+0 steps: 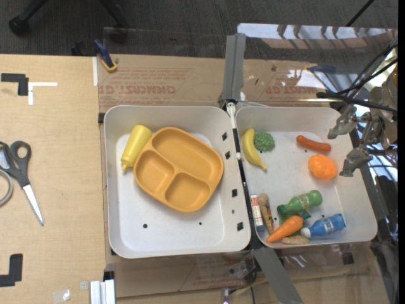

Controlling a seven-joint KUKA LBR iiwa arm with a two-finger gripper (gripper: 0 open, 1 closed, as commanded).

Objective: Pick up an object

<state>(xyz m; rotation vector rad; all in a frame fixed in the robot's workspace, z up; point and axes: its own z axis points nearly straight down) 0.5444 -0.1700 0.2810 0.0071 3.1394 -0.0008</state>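
- The gripper (352, 145) sits at the right edge of the right bin (285, 170), its two fingers spread apart with nothing between them, one near the bin's upper right rim and the other lower down.
- Nearest to it is an orange ball-like fruit (323, 167), just to the left of the lower finger, and a red sausage (313, 144) lying a little above that.
- Further left in the same bin are a banana (252, 149) with a green leafy piece (264, 141) touching it, both near the divider between the bins.
- Along the bin's lower side lie a green bottle (302, 203), a carrot (285, 228), a blue bottle (326, 225) and a thin tube (257, 209) by the left wall.
- The left bin (126, 227) holds a yellow divided plate (179, 168) and a yellow bottle (135, 145) touching its upper left edge.
- On the worktop (57, 170) to the left lie scissors (24, 179).
- Progress, as I judge it: nothing is lifted yet; choosing an object, closing on it and raising it all remain. The orange fruit looks the closest candidate.
- Writing: red print on the cardboard (152, 84) behind the bins appears mirrored or upside down and is too small to read; bottle labels are not legible.
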